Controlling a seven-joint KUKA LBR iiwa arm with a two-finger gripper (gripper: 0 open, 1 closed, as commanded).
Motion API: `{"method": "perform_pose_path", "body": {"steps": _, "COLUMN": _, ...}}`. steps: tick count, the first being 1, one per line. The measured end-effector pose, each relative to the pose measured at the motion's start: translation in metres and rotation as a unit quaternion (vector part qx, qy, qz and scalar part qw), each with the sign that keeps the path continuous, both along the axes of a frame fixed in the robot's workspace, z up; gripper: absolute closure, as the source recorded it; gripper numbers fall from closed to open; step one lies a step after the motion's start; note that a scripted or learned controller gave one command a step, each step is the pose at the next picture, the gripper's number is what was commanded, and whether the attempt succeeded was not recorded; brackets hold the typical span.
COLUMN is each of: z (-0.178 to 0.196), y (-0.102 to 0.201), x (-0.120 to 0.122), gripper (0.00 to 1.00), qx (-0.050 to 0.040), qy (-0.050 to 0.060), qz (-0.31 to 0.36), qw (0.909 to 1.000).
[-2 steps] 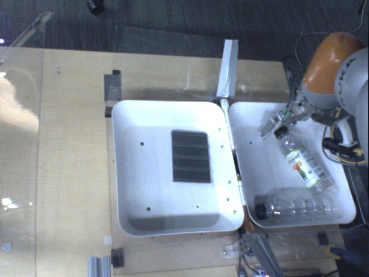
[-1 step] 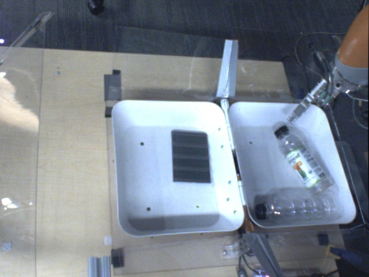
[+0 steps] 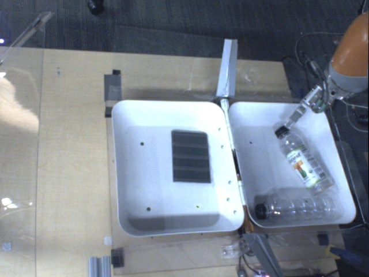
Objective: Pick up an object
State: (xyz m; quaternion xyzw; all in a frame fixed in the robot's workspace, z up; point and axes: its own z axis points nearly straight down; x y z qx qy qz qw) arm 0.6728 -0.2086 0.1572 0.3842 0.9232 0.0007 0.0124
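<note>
While the gripper [image 3: 297, 115] is hanging over the right bin [image 3: 253, 126] near its far right corner, open floor is lying to its left. A clear bottle [image 3: 302, 161] is lying just below it, cap perhaps touching; grip unclear.

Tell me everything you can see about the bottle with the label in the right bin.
The labelled bottle looks like clear plastic with a dark cap and a white label printed in green and orange. It lies on its side on the floor of the right bin, cap toward the far right corner, base toward a second clear bottle along the near wall. The gripper is just beyond its cap.
</note>
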Motion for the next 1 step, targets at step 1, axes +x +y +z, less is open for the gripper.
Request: {"method": "perform_pose_path", "body": {"steps": 1, "z": -0.019, "y": 0.0015, "x": -0.0042, "gripper": 0.0, "qx": 0.0011, "qy": 0.003, "qz": 0.024, "qw": 0.9997}}
